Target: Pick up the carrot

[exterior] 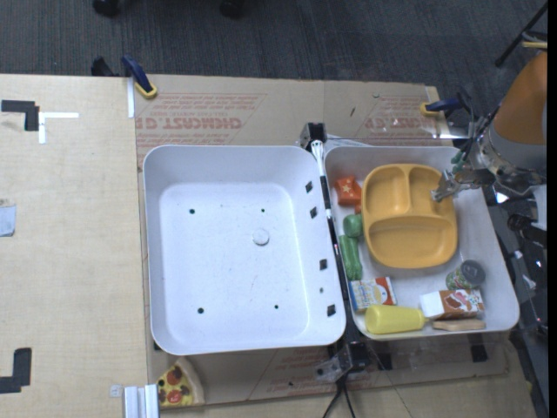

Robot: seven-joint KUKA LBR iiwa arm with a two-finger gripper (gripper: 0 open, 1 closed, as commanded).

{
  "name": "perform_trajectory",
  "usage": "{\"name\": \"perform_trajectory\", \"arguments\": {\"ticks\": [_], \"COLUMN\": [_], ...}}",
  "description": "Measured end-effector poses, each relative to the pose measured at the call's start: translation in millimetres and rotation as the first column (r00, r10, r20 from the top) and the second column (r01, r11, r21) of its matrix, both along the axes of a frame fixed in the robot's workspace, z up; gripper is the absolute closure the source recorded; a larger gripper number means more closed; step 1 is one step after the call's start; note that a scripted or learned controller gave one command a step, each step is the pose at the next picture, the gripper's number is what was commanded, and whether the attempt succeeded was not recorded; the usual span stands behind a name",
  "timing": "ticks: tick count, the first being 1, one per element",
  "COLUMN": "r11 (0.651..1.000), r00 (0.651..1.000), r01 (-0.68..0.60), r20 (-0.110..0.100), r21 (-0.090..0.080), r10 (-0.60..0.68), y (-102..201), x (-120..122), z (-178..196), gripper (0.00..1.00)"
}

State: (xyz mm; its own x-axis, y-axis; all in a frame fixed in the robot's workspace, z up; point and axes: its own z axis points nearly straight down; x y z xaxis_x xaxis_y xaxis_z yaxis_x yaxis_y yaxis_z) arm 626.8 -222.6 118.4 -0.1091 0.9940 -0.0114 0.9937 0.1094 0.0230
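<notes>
Hovering with the gripper (446,187) at the yellow plate's (409,233) right edge, centre right of frame; spread or pressed together, not showing clearly enough to tell. Leaving the carrot (348,190) lying just left of the plate, in the right bin's (496,259) upper-left corner.

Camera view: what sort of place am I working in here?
Likely a robotics lab bench: two white bins on clamped cardboard, toy food beside a yellow divided plate, office carpet beyond.

Yellow divided plate (409,233), mustard bottle (393,320), can (466,275) in right bin (496,242)
</notes>
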Motion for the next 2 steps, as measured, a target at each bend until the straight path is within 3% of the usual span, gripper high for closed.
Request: {"name": "perform_trajectory", "arguments": {"ticks": [2], "r11": [1.0], "r00": [1.0], "r01": [-0.005], "r20": [-0.001], "r21": [-0.002], "r10": [0.005], "y": [-0.5], "x": [0.6], "z": [18.0], "gripper": [1.0]}}
